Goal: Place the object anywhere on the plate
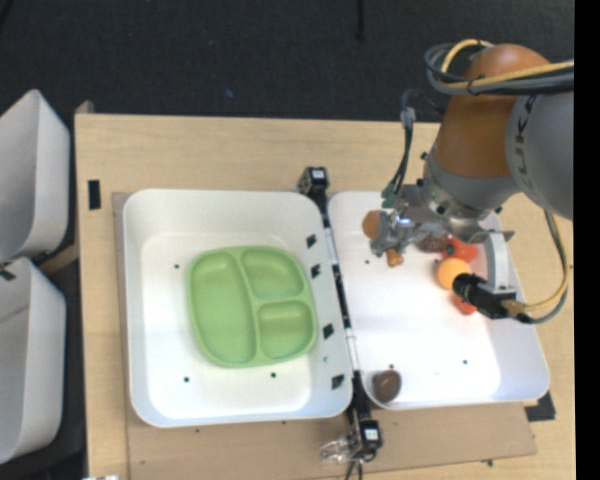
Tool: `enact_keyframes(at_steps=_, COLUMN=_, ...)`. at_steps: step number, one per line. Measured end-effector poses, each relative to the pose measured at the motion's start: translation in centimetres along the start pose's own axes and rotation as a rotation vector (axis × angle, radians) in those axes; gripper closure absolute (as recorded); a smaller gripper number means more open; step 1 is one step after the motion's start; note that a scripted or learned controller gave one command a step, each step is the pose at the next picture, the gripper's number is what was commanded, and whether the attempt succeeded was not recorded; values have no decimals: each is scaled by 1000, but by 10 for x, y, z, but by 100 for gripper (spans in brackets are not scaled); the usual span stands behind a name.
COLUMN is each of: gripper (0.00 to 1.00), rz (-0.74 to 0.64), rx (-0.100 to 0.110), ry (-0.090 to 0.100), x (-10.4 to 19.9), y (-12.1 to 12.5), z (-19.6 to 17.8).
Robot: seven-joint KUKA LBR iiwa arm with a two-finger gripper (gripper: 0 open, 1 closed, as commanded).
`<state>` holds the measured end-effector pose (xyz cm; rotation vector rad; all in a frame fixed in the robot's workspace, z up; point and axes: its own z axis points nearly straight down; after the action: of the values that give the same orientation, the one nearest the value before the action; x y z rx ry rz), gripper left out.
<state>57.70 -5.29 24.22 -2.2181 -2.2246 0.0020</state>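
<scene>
Hovering over right bin [500,368], gripper [395,238] sits low at bin's 11 o'clock; finger state cannot be told. Orange ball-like object [450,271] lies just beside, at gripper's 4 o'clock. Likely light, smooth, prone to roll; grip across middle. Green plate [250,303] waits in left bin [150,238].

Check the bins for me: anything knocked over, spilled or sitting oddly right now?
Nothing looks spilled or damaged. The green plate lies flat in the left bin, slightly skewed to its walls. In the right bin, a small brown object sits against the near wall, and an orange object lies under the arm.
</scene>
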Motion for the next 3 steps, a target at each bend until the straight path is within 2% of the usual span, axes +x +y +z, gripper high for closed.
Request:
enact_keyframes(at_steps=1, gripper=100, rz=-2, rx=-1, ry=1, x=47, y=-2, z=9)
enact_keyframes(at_steps=2, gripper=100, rz=-3, rx=-2, ry=2, x=97, y=1, z=-3)
enact_keyframes(at_steps=3, gripper=100, rz=-2, rx=1, ry=0, x=142, y=-12, z=0)
